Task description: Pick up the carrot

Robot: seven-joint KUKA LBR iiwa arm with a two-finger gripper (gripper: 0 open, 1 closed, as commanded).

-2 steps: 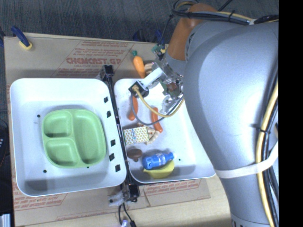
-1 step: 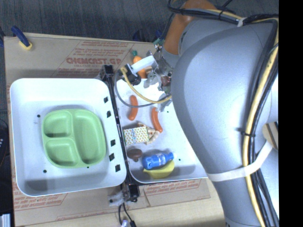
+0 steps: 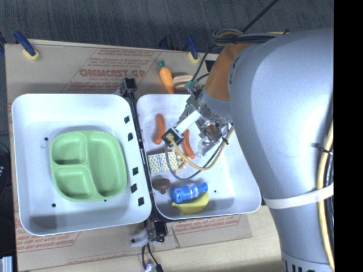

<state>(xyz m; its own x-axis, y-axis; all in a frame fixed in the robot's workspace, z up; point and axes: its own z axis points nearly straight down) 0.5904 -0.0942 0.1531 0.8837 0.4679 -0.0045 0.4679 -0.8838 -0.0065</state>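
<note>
Pincer (image 3: 211, 134) of the grey arm hangs low inside the right bin (image 3: 241, 174), tucked beneath the wrist. Whether it is released or clenched cannot be told from this angle.

The carrot (image 3: 165, 79), orange with a green tip, lies outside both bins on the printed cardboard (image 3: 96, 67) covering the counter. It sits just beyond the right bin's far rim, apart from the pincer.

Doing the step well likely means rising clear of the bin wall first and crossing the far rim. The pincer should then line up across the carrot's narrow width near its thicker middle and come down squarely, because the tapered body could slip out of an off-centre squeeze.

Two other orange pieces could mislead. An orange stick (image 3: 159, 128) lies in the right bin near its left wall, and an orange strip (image 3: 188, 144) lies just beside the pincer. Neither shows a green tip.

The arm's bulk covers the bin's right side, so anything there is hidden. A pale object (image 3: 182, 83) next to the carrot is partly covered and hard to name. Whether the carrot touches the rim cannot be told.

A blue bottle (image 3: 189, 192) rests against a yellow piece (image 3: 191, 206) at the bin's near end. A green divided plate (image 3: 88, 164) sits in the left bin (image 3: 28, 208).
</note>
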